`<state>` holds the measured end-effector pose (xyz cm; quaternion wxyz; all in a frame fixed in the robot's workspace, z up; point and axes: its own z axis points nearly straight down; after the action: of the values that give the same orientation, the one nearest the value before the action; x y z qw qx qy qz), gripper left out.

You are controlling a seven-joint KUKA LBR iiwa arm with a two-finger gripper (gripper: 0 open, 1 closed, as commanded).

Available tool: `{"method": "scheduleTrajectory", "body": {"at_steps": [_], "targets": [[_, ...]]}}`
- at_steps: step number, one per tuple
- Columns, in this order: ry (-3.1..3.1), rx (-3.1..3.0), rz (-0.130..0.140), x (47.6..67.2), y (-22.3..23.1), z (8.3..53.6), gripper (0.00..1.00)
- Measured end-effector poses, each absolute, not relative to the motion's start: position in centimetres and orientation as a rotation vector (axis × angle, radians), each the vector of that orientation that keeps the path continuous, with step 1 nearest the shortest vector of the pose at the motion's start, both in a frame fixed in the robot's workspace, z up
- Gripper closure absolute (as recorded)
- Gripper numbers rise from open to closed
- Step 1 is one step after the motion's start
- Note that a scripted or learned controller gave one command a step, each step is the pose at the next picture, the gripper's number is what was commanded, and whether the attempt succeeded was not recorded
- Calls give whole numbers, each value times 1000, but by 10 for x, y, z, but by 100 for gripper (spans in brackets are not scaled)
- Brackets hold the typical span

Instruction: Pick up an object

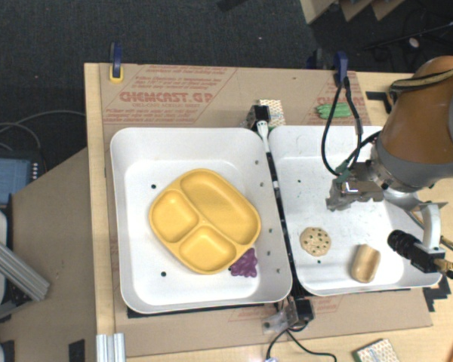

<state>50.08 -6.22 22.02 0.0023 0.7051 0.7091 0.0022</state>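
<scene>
Two shallow white bins are seen side by side on a bench faced with brown printed cardboard (174, 93), both of smooth plastic with rounded corners. In the left bin (132, 225) a glossy yellow divided plate (204, 219), rounded and split into three compartments, is set at a slant. A small bunch of purple grapes (244, 263), knobbly in texture, is touching its lower right rim. In the right bin (306, 168) a round speckled cookie (315, 241), flat and tan, is found near the lower left. A tan bread-like roll (365, 263), smooth and oblong, is near it, its long axis running roughly upright in the view. The gripper (352, 191) is seen over the right bin above the cookie; its state cannot be told.
</scene>
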Motion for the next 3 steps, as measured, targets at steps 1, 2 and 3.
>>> {"method": "scheduleTrajectory", "body": {"at_steps": [1,2,3], "targets": [[2220,2219,2,500,-65,218,0],[2220,2233,-12,479,-111,124,0],[2226,2225,2,500,-103,84,0]]}}
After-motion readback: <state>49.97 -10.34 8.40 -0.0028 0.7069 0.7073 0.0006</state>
